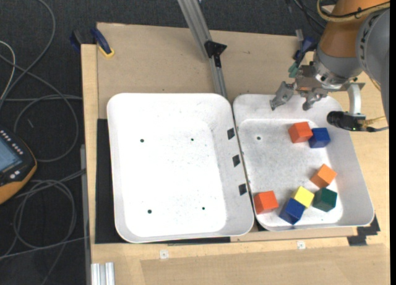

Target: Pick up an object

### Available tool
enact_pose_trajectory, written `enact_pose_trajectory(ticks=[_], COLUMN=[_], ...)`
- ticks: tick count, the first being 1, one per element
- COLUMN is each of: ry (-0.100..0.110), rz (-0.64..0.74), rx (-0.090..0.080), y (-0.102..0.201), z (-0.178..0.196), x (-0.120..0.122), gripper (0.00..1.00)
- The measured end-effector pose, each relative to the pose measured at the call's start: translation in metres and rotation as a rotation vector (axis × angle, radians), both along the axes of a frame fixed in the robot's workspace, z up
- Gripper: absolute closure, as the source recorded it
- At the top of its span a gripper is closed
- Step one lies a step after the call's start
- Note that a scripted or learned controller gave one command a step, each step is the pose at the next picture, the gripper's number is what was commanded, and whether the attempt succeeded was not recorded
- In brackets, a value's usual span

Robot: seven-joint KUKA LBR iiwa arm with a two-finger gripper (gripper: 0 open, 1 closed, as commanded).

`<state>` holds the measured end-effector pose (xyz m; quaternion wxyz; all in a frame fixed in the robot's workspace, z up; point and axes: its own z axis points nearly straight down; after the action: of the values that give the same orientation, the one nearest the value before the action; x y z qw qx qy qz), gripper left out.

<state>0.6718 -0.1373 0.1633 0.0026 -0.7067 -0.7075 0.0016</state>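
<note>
While the two-finger gripper [296, 99] is held with fingers apart, a small orange cube [300, 132] is seen just beside a blue cube [319, 137].

Seven small blocks lie in the right bin [356, 172]: two orange-red, one orange, two blue, yellow, green.

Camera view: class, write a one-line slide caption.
Open pincer hovers above right bin holding seven coloured blocks.

I see a slanted grey metal pole [197, 27] crossing the pale wooden bench [161, 61] — black cables [37, 101] sprawl over dark carpet, beside an orange-edged handheld pendant [12, 163].
</note>
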Motion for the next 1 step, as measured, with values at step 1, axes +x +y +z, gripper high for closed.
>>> enact_pose_trajectory(ticks=[1], ry=[-0.009], rz=[0.000], rx=[-0.001], y=[-0.0003], z=[0.0155], x=[0.0021], gripper=[1.00])
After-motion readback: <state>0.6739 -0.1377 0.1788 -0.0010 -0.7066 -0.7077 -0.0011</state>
